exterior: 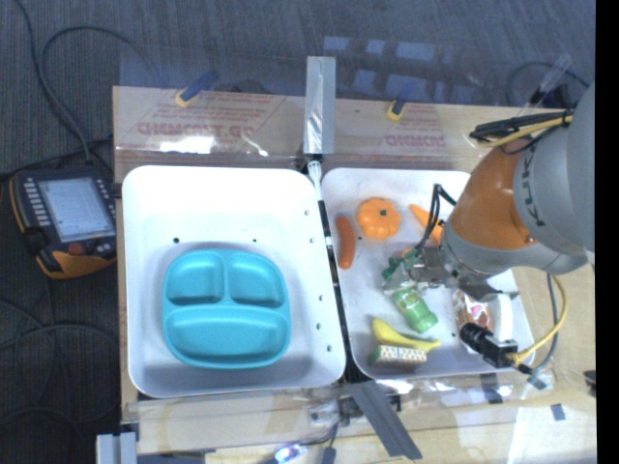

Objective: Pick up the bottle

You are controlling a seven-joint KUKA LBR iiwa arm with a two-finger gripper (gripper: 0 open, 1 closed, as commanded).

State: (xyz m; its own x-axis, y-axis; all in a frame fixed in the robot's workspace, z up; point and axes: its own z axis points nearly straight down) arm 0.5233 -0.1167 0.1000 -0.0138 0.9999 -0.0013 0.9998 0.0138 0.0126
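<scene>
Risk, principal: crowding around the green bottle [414, 308], which lies on its side on the floor of the right bin [364, 293], tilted across it, with a yellow banana [400, 333] just beside its lower end. A descent slightly off line would likely catch the banana instead, or push the bottle away. Risk, secondary: a smooth, rounded body lying flat may roll or squirt free if closed on across the wrong axis. Claw [418, 267]: placed just above the bottle's upper end, under the grey and orange arm; whether it is wide or narrow cannot be told from this angle, and nothing is seen held in it. Task judged not yet done, since the bottle rests on the bin floor. Right bin, further contents: orange pumpkin [379, 217] near the far wall; red-orange carrot-like piece [345, 242] against the left wall; second orange piece [424, 217] partly hidden by the arm; small patterned block [401, 355] at the near wall below the banana; pink and white item [474, 310] by the wrist, too obscured to identify. Left bin [155, 211]: one blue divided plate [226, 305], its compartments bare. Both bins sit side by side on the surface.
</scene>
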